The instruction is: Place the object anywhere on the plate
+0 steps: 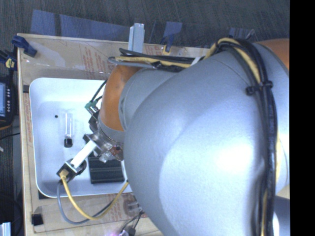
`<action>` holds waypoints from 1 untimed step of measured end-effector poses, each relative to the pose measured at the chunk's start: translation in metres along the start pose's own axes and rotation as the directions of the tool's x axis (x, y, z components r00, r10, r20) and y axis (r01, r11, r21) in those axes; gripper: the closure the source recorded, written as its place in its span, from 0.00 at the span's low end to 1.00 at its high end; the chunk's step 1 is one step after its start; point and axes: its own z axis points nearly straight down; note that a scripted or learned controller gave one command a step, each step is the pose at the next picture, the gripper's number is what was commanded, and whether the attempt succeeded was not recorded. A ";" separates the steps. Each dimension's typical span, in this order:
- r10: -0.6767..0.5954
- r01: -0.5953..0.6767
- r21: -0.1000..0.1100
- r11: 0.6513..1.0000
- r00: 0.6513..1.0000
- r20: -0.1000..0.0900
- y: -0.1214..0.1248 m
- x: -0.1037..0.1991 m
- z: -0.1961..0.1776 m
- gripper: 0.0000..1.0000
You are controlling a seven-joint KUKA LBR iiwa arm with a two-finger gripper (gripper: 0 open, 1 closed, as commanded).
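Note:
A small clear tube with a dark cap lies on the floor of the left white bin, toward its left side. My gripper appears as a black block low over the same bin near its front edge, to the right of the tube and apart from it. The grey arm with its orange band looms over the right part of the view and hides whatever lies beneath it.
A white bracket with a yellow cable juts from the wrist toward the bin's front left corner. A tiny dark speck lies near the tube. The wooden bench frame borders the bin at the back.

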 end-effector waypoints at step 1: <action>0.093 -0.093 -0.003 0.996 0.996 0.002 -0.068 0.045 0.049 1.00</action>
